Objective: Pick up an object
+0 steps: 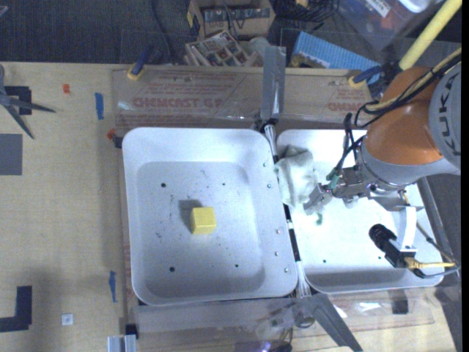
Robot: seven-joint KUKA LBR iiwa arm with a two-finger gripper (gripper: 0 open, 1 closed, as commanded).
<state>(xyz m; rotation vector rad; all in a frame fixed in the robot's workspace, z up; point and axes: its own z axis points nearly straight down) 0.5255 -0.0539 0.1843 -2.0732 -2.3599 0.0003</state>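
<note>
the left bin [146, 160] holds one yellow block [203, 220], lying free near its centre. the right bin [352, 266] holds one pale crumpled cloth-like object [297, 173] against its left wall. the gripper [322, 196] sits just beside that object's right edge; whether it is apart or together cannot be told, and no grasp is visible. judgement: centre over the chosen object before closing, and verify it rises with the arm [407, 134]. count: two bins, two objects.
</note>
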